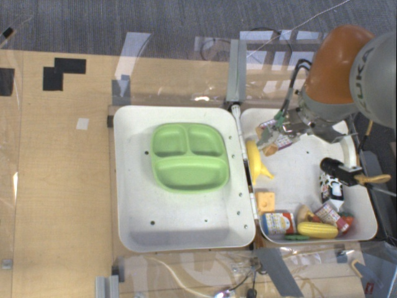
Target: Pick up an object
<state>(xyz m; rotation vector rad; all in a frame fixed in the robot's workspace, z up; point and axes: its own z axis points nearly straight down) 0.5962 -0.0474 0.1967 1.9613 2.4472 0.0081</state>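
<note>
Camera view looks down at a slant on a wooden desk [56, 166] that carries two shallow white bins side by side. The left bin [133, 228] holds a green divided plate [189, 157], lying flat near its middle. The right bin [291, 179] holds the small things. The arm [347, 67], grey with an orange band, reaches in from the right and hangs over the upper part of the right bin. Its pincer [276, 129] sits low over the bin's upper left area, right at a small packet [273, 138] with pink and brown print; the packet lies directly beneath the pincer tips, touching or nearly so, but whether it is gripped cannot be told, and whether the pincer is apart or together cannot be told either. Just below and left of the packet, a yellow banana [255, 161] lies along the bin's left wall. Further down sit an orange block [266, 201] and a can with a red label [277, 223]. A yellow corn cob [317, 230] lies along the lower edge. On the right side, well apart from the pincer, are a black-and-white toy cow [332, 191] and a black-headed tool with a yellow handle [353, 176].
</note>
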